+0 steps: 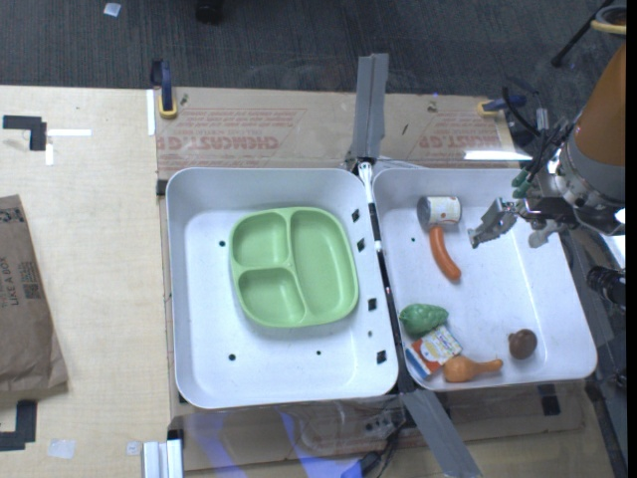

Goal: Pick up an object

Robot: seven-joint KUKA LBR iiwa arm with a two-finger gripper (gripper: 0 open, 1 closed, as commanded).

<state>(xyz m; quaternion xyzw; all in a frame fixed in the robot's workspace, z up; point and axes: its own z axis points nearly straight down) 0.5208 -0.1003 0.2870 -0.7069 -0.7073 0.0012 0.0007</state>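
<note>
Gripper (495,222) low over right bin (557,366), beside sausage (445,254).

Light is even and fairly bright, falling from above. The two white bins (189,297) read clean, almost washed out, with soft short shadows under the green plate (296,265). The dark floor (299,18) at the top stays dim. Detail is slightly soft and grainy throughout, and the claw (493,222) looks blurred.
</note>
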